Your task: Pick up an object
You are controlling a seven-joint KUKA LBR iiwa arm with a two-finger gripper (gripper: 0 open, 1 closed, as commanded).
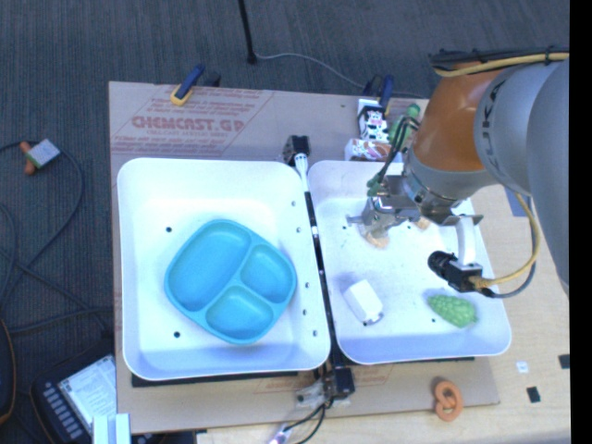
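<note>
Bright, even overhead light washes both white bins [222, 178] nearly to glare, with soft short shadows under the blue plate [231, 280] left of the jaws. Focus is slightly soft throughout; the dark carpet [55, 54] at the far edges stays dim and grainy

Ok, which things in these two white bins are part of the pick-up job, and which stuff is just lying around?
Job:
gripper, low in the right white bin
small tan object under it
white rectangular block
green bumpy object

Lying about:
blue three-compartment plastic plate in the left white bin
orange ring on the bench
</note>
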